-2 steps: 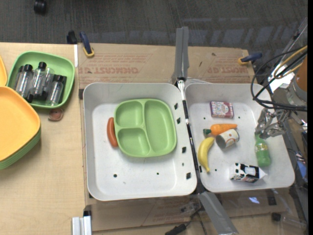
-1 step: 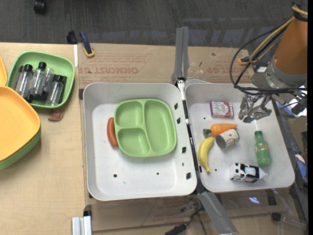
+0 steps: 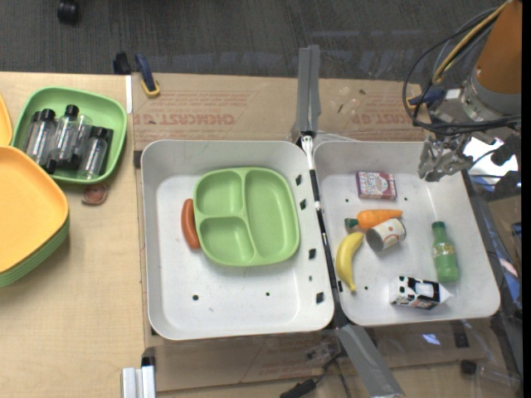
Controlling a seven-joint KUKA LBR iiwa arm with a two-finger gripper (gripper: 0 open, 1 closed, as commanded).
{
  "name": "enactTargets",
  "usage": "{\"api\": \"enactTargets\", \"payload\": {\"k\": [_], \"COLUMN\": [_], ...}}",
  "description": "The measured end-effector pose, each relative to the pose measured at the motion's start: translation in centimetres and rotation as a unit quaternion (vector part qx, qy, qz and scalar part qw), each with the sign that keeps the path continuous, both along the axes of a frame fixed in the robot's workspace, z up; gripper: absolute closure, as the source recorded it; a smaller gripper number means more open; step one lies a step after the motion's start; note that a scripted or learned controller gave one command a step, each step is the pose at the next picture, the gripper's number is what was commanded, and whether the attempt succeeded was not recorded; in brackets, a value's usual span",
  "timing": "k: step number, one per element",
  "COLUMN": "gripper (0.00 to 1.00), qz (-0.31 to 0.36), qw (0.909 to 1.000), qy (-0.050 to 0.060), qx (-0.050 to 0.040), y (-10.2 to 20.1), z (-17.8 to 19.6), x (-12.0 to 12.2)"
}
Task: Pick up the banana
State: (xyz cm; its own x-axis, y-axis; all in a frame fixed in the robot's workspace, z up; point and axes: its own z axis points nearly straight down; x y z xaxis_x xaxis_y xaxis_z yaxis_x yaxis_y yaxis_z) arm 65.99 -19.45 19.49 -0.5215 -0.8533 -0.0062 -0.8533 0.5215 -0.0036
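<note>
The gripper (image 3: 440,166) hangs over the far right corner of the right bin (image 3: 489,301), well apart from everything lying in it; whether it is open or closed cannot be told, and nothing is visibly held.

The banana (image 3: 348,258) lies in the right bin beside its left wall. Its long axis runs roughly from the bin's far side to its near side, curving, with the thicker upper end toward the bin's middle and the narrow tip pointing at the near edge.

Also in the right bin: a carrot (image 3: 377,218) just beyond the banana's upper end, a small cylindrical can (image 3: 387,235) on its side touching or just beside the carrot, a pink box (image 3: 376,185) toward the far edge, a green bottle (image 3: 445,254) near the right wall, and a black-and-white carton (image 3: 419,293) near the near edge.

The left bin (image 3: 166,305) holds a green divided plate (image 3: 247,215) with a red sausage-like item (image 3: 190,222) beside its left edge.

On the tabletop (image 3: 75,338), at its left edge, a green tray (image 3: 112,114) holds small dark-capped bottles (image 3: 66,139).
</note>
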Motion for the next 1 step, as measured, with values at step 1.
{"api": "enactTargets", "payload": {"k": [1], "gripper": [1.0], "qz": [0.056], "qw": [0.9984], "qy": [0.0], "qx": [-0.0005], "y": [-2.68], "z": [6.06], "x": [-3.14]}}
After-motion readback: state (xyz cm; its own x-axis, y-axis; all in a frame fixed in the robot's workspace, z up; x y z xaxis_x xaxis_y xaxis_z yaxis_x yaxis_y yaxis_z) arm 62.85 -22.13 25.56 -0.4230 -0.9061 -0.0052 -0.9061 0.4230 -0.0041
